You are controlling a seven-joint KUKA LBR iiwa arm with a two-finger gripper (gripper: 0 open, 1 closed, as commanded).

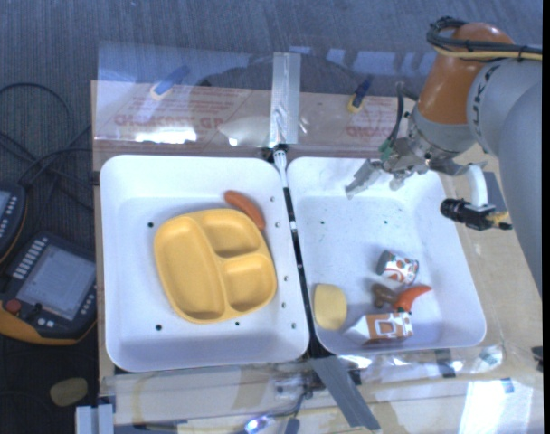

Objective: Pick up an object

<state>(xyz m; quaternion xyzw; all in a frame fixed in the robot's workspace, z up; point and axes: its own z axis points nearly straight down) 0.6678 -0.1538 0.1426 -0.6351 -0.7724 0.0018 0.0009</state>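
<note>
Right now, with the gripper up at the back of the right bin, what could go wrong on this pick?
1. The small can, orange piece and carton lie bunched together; closing on one may nudge or catch a neighbour.
2. The yellow round piece sits against the right bin wall, leaving little finger room.
3. The gripper hovers far from everything.

Arm point(515, 98): grey rounded casing, orange band point(451, 75) above wrist, black cable looped on top; gripper point(379, 174) metal-grey.
</note>
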